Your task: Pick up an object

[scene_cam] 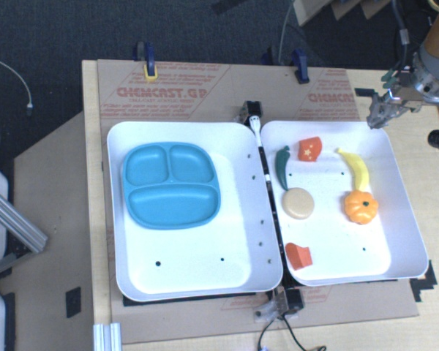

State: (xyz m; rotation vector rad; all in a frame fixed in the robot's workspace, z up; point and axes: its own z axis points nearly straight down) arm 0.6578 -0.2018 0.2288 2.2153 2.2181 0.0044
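Observation:
The right bin (395,196) holds several toy foods: a green pepper (282,167), a red strawberry (310,149), a yellow banana (355,169), an orange pumpkin-like fruit (361,207), a beige round cookie (299,202) and a red-orange block (298,254). My gripper (380,115) hangs above the bin's far right corner, off the banana's far end and apart from every object. Nothing is between its fingers that I can make out.
A blue divided plate (172,185) lies in the left bin (190,269). Blue clamps (150,57) (300,64) hold the cardboard board at the far edge. The arm's wrist (432,72) stands over the bench's far right.

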